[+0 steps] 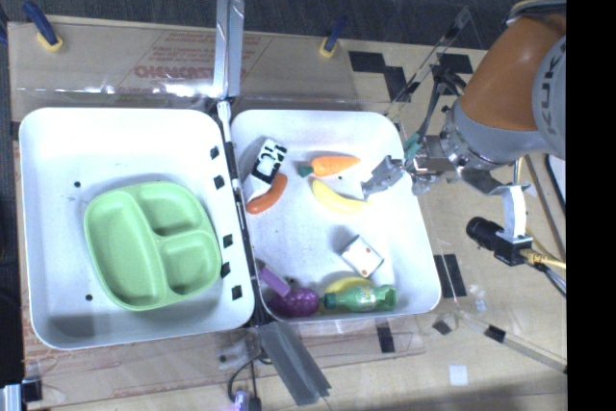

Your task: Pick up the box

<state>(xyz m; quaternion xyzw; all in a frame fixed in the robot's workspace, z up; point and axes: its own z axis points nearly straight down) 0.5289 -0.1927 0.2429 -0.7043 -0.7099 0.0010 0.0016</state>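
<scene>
My claw (383,176) sits over the right bin's (409,236) right side, just inside its rim, arm coming in from the right. Can't tell how far the fingers are spread from this angle; nothing visibly between them.

The box (362,256), small and white, lies flat on the bin floor below my claw and slightly left, apart from it, untouched.

Banana (335,195) is just left of my claw, close to the fingertips. Carrot (331,165) lies further left and slightly up. Sausage (267,193) and a black-and-white block (269,159) are well left, near the divider.

Along the bin's near edge, well below my claw: green bottle (360,299), a yellow piece (344,283) just behind it, purple grapes (296,302) to their left.

Left bin (58,149) holds a green sectioned tray (152,244), far left of my claw.
</scene>
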